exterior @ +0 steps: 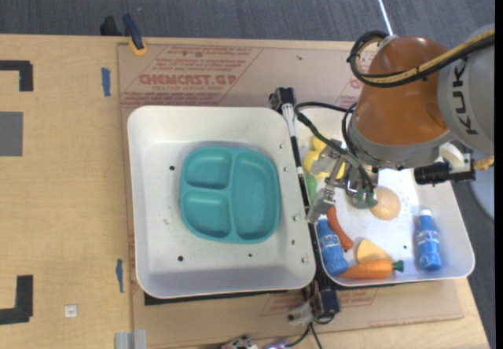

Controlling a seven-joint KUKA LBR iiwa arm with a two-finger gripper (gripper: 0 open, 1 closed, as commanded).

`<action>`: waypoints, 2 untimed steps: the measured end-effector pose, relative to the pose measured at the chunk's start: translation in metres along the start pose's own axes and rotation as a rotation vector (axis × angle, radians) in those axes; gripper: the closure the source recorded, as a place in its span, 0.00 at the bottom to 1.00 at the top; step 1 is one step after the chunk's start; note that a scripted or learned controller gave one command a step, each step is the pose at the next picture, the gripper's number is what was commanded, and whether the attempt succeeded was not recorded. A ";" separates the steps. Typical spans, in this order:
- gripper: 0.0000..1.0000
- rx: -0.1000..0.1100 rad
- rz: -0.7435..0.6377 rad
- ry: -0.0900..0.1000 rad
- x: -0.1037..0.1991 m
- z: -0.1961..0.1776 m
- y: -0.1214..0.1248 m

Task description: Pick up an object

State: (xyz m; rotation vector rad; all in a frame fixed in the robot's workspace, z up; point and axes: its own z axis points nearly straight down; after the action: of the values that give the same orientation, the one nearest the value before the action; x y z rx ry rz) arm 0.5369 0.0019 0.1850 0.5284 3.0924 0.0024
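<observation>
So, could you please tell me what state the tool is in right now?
Tool: low over the right bin, among the objects; whether it is open, closed or holding anything cannot be told.

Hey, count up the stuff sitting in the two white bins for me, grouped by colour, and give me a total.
Teal: 1, the divided plate
Blue: 2, the bottles
Orange: 2, the carrot and a slim piece
Yellow: 2, a wedge and a partly hidden item
Tan: 1, a round item
Total: 8; the arm may hide more.
</observation>
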 end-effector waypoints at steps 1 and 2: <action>0.00 0.001 -0.084 0.004 0.063 0.000 0.007; 0.00 0.000 -0.169 -0.001 0.006 0.000 0.017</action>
State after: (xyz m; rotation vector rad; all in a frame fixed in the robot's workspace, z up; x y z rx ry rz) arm 0.5369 0.0204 0.1851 0.2656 3.1253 0.0017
